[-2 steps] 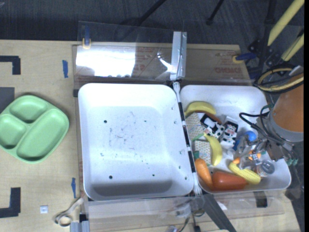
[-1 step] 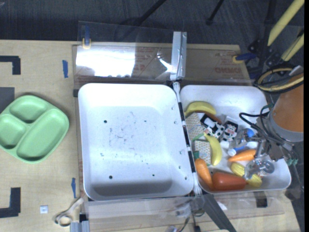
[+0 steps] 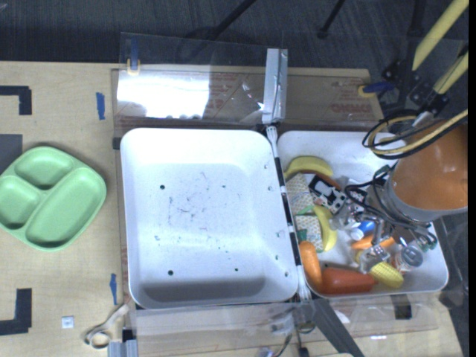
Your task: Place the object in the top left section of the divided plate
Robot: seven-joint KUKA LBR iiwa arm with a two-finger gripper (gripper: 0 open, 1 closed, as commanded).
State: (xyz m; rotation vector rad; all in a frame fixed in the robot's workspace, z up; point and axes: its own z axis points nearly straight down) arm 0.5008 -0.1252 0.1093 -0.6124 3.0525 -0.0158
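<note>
The claw [image 3: 370, 238] is lowered into the cluttered right bin [image 3: 435, 274]; its state cannot be told. The green divided plate [image 3: 49, 196] is seen on the table [image 3: 67, 288], left of the left bin [image 3: 199, 214].

Divided plate [image 3: 50, 197] pale mint green, plain. Left bin [image 3: 199, 214] white with faint blue scribble marks and a few black dots. Right bin [image 3: 357, 149] white. Inside it: yellow banana [image 3: 309, 167], second yellow banana [image 3: 324, 229], orange carrot [image 3: 310, 263], red-orange sausage-shaped toy [image 3: 346, 278], yellow corn cob [image 3: 385, 274]. Desk [image 3: 59, 95] light tan wood with black corner marks and blue tape bits. Arm [image 3: 435, 173] orange band over grey wrist, black and yellow cables. Floor [image 3: 149, 6] dark blue-grey carpet.
</note>
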